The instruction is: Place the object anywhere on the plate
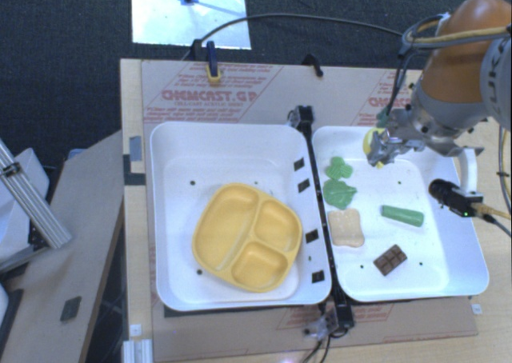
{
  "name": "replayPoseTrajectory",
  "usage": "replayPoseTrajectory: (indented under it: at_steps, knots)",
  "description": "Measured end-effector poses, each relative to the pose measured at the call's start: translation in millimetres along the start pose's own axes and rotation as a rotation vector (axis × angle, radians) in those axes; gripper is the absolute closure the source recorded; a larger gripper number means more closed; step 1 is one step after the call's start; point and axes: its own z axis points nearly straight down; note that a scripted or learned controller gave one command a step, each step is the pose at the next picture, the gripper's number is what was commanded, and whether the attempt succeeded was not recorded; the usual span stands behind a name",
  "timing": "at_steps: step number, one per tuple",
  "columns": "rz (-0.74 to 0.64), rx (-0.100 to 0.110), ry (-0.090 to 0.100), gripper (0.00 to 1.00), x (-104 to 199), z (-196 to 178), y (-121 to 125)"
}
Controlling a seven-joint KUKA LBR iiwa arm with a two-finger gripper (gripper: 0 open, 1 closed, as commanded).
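In the right-hand bin [448, 273], toward its 11 o'clock corner, the gripper [382, 151] hangs low with a yellow object [372, 142] showing at its tip. The yellow piece sits against the fingers, but at this slant I cannot tell whether they are pressed on it, spread beside it, or merely over it. It is probably the object meant for the plate, since the arm is working right at it.

The yellow plate [246, 236], a three-compartment tray, lies in the left bin [180, 193], toward that bin's 5 o'clock, well apart from the gripper. It sits flat with its sections facing up, so any compartment would do as a landing spot (the task allows anywhere on it).

The other pieces lie loose on the right bin's floor: two green leafy pieces [339, 181] at its 9 o'clock side, a slice of bread [346, 228] just below them, a green bar [402, 215] near the centre, and a brown chocolate block [390, 260] toward 6 o'clock. They are apart from one another, which leaves the gripper room to come down without crowding.

Both bins are smooth white plastic, joined by a black clipped seam, on a cardboard-covered bench [240, 89]. Beyond is dark carpet with a pale square.
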Motion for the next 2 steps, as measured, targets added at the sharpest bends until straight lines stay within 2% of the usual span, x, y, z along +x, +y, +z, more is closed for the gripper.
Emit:
replayPoseTrajectory:
  at_steps: [1, 2]
  knots:
    - [-0.001, 0.002, 0.001, 1.0, 60.2, 9.6, -14.4]
    - [0.0, 0.001, 0.0, 1.0, 111.2, 22.3, -17.6]
